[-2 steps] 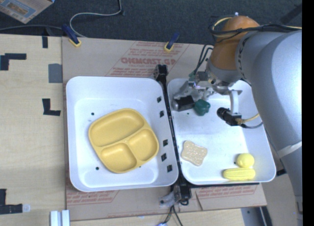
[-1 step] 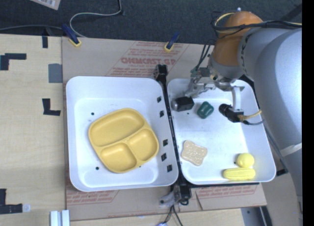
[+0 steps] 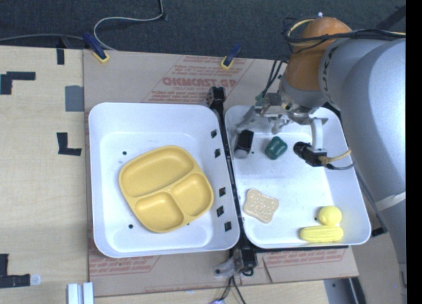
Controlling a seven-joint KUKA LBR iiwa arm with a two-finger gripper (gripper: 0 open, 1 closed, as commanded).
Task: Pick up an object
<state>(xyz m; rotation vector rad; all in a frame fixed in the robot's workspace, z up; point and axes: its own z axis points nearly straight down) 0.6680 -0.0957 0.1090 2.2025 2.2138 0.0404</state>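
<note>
Seemingly lined up for a grab, the hand [image 3: 260,139] hangs low in the right bin [image 3: 290,184], released, fingers straddling nothing; the green object [image 3: 275,147] lies just beside it, ungrasped.

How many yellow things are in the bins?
3. A yellow divided plate lies in the left bin; a lemon and a corn cob sit in the right bin's near-right corner.
</note>
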